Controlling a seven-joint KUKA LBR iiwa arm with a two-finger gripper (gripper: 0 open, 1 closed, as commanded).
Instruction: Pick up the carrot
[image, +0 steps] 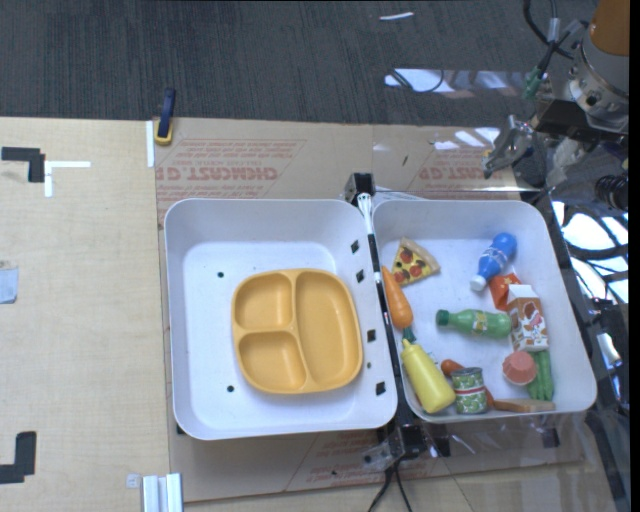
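The carrot (397, 299) lies in the right bin (556, 262), close against its left wall, with the pointed end toward the far side and the thick end toward the near side. Just beyond its near end lies the yellow mustard bottle (426, 376), and the pizza slice (413, 262) is just beside its far end on the right.

Your hand (510, 150) hangs above the far right corner of the desk, outside the bin and well apart from the carrot. From this view I cannot tell how it stands, so check it before you go down.

To do this step well, bring the hand over the middle of the carrot and turn it so that it closes across the thin width, not along the length. I think the bin wall is the main risk: come down a little to the right of it. Keep away from the mustard bottle too.
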